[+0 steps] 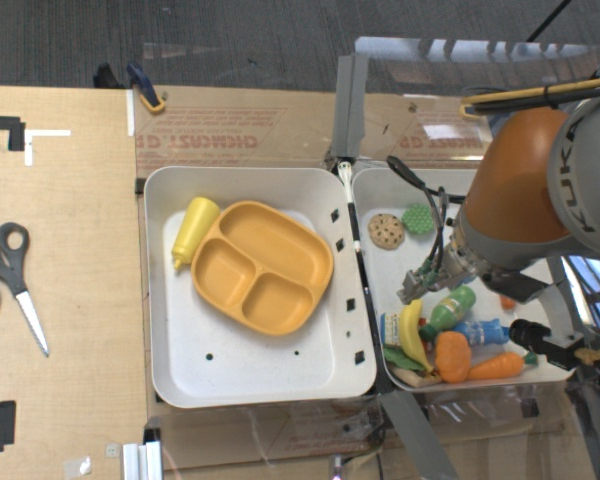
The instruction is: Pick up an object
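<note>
My gripper [422,284] hangs low over the middle of the right bin [372,230], just above and left of a green bottle [450,308]. A yellow banana [412,336] lies right below it. An orange ball-like fruit [453,356] and a carrot [497,366] sit at the bin's front, beside a blue packet [487,332]. A brown cookie [386,230] and a green bumpy disc [417,218] lie at the back of that bin, clear of the gripper. The arm hides the bin's right part. Nothing can be made out in the gripper's grasp.
The left bin [170,348] holds a yellow divided plate [263,265] and a yellow bottle [194,230] leaning at its back left. Scissors [18,278] lie on the wooden bench at far left. A metal divider [357,268] separates the bins.
</note>
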{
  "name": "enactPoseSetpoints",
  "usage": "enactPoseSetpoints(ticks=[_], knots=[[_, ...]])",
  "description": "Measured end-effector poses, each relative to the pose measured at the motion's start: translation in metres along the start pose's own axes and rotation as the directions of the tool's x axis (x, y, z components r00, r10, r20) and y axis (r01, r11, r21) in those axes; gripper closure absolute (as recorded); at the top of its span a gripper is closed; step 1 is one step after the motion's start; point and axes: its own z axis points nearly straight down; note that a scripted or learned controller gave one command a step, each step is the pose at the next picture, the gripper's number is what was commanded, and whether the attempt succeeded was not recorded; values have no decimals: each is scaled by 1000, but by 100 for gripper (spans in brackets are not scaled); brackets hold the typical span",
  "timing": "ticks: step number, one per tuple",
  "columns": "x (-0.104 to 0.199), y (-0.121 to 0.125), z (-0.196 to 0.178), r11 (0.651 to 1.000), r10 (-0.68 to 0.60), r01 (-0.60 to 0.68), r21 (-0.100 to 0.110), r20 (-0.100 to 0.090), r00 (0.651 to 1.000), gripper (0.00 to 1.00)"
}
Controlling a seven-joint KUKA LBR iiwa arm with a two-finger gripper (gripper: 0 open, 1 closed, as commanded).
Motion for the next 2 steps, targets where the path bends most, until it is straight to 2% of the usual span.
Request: enactPoseSetpoints(ticks=[1,2], knots=[[-15,18,-79,976,218,-218,3,1,976,100],[-15,18,-78,976,218,-218,3,1,976,0]])
